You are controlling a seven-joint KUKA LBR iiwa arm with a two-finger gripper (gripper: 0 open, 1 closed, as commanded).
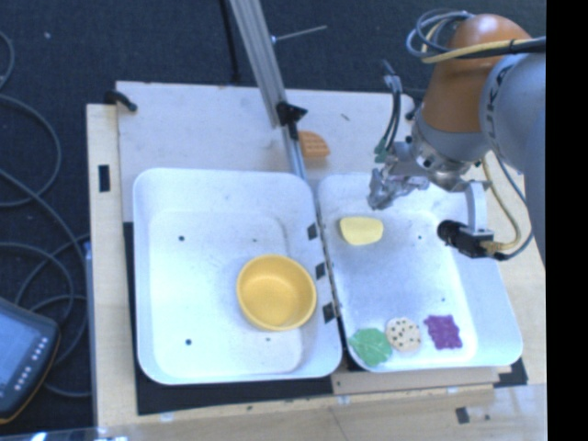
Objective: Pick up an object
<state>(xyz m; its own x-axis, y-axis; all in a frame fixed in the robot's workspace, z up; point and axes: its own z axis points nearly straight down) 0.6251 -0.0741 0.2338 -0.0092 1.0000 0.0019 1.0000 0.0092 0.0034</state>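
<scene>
Lying just below-left of the gripper (pixel 384 194), yellow piece (pixel 361 231), apart

Fixed overhead camera, slanted down over both bins (pixel 147 191)

Yellow bowl (pixel 276 292); green (pixel 370 345), speckled cookie (pixel 402 334), purple (pixel 444 331) toys

The arm (pixel 514 90) has a smooth grey casing, with a rounded orange band (pixel 464 72) above the wrist. Grey cable loops rise over the top of the orange section, and a thin dark cable runs down its left side. Below sits a pale metallic wrist ring, then the small grey pincer (pixel 384 194). A black fitting with a white bracket and yellowish cable hangs beside it.
</scene>
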